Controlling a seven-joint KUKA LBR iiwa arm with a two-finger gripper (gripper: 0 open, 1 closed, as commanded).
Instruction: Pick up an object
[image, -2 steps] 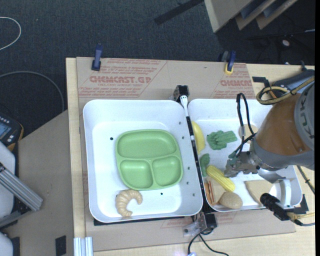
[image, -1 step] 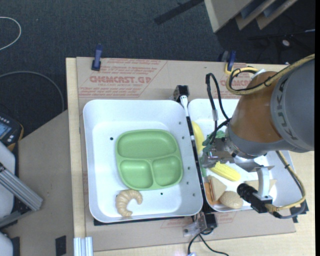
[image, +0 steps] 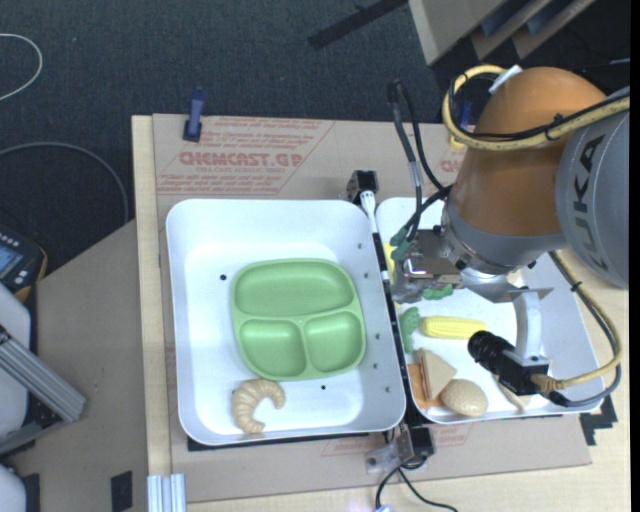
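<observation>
Arm: we see the grey KUKA arm with its orange band bent low over the right white bin (image: 585, 330).
Gripper (image: 425, 275): near that bin's left wall; we cannot tell its state.
Yellow corn cob (image: 452, 327): just below it.
Green 3-compartment plastic tray (image: 298, 318): well left, in the left white bin (image: 200, 250).

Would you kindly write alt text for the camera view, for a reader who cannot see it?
A grey and orange robot arm hangs over the right bin, which holds a corn cob and a bread roll. The left bin holds a green divided plate and a croissant.
</observation>
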